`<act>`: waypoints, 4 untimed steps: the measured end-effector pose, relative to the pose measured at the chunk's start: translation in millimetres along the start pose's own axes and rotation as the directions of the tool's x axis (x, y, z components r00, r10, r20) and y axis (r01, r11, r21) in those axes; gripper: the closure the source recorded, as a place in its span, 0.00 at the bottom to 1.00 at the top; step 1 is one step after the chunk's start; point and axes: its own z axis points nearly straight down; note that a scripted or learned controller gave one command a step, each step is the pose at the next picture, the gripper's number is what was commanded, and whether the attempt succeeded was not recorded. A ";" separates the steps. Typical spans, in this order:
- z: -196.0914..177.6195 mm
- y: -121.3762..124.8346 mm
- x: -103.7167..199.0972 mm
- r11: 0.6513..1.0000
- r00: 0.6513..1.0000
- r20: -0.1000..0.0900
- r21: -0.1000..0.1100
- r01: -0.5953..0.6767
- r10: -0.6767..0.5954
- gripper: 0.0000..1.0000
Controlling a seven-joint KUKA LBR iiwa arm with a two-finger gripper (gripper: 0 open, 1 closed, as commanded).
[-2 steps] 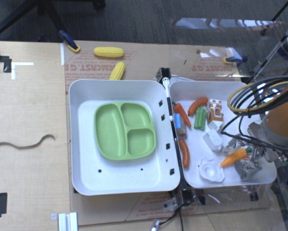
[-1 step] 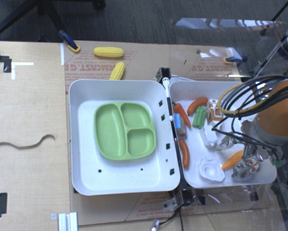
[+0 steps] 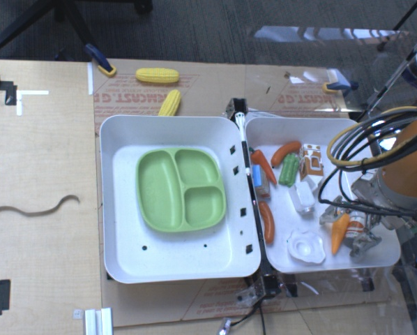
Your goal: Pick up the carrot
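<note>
metal hand (image 3: 349,230) grips the smooth tapered orange carrot (image 3: 339,233), right bin (image 3: 386,257).

One camera looks down on the tabletop (image 3: 41,152) from above at a slant, set far enough back to take in both white bins side by side: the left bin (image 3: 111,208) sits near the middle of the frame, the right bin (image 3: 386,257) toward the right edge. The arm (image 3: 407,173) enters from the right side. Dark floor (image 3: 215,19) fills the top strip beyond the tabletop's far edge.
</note>
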 end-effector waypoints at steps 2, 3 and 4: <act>0.2 15.9 -2.8 0.845 0.845 0.001 0.000 0.534 -0.534 0.00; 0.5 8.8 7.5 0.887 0.887 0.001 -0.001 0.462 -0.462 0.00; 0.0 5.7 9.6 0.680 0.680 0.002 0.000 0.733 -0.733 0.00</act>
